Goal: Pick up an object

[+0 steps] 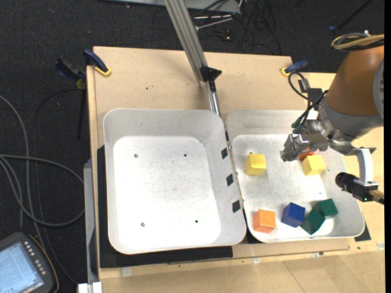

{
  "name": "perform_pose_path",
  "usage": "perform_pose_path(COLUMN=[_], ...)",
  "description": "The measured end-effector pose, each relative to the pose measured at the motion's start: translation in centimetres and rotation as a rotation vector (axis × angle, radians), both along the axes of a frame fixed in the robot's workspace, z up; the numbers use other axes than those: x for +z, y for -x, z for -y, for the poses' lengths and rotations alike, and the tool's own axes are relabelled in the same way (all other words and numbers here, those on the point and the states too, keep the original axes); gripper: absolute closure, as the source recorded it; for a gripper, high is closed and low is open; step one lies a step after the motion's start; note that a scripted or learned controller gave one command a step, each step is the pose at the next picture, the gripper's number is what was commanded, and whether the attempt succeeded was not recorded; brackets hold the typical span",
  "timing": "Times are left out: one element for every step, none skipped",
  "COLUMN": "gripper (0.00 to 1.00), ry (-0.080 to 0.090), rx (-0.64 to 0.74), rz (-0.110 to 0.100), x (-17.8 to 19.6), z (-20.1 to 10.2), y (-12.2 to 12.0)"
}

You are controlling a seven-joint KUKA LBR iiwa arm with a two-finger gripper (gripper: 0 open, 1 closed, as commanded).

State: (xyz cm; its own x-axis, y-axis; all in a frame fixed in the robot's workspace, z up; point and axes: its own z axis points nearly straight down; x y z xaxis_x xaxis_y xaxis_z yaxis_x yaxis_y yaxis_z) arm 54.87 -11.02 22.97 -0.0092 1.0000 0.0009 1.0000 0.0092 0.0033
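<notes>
white plastic is what i see under the work: two shallow bins side by side on a pale wooden bench [153, 81]. the left bin [122, 133] has only specks on its floor. the right bin [263, 124] holds all the blocks.

from my seat the arm [360, 84] comes in from the right, orange band above the grey wrist, and the gripper [294, 151] hangs over the upper middle of the right bin. i cannot tell how the jaws stand; the gripper's body hides them from this angle, and i see nothing held.

a yellow cube [256, 163] sits on the bin floor just left of and below the gripper, apart from it. a second yellow cube [313, 165] lies just to the gripper's right, with a small orange-red piece [305, 156] showing at its upper edge, partly hidden by the gripper.

along the near wall of the right bin i see an orange cube [264, 220], then a blue cube [294, 214] near it, then two green blocks: a darker one [313, 221] touching the blue cube's right side, and another green block [328, 208] just behind and to the right of it.

a slanted metal rail [186, 32] runs from the top of the view down to the seam between the bins. blue clamps [96, 58] grip the bench's far corners.
</notes>
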Motion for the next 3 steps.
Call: perform_pose_path(gripper=[1.00,1.00,1.00], ry=[-0.001,-0.001,-0.001], rx=[-0.001,0.000,0.000], rz=[-0.004,-0.005,-0.002], x=[-0.9,-1.4,0.4], z=[-5.2,-10.4,-16.1], y=[0.2,0.9,0.7])
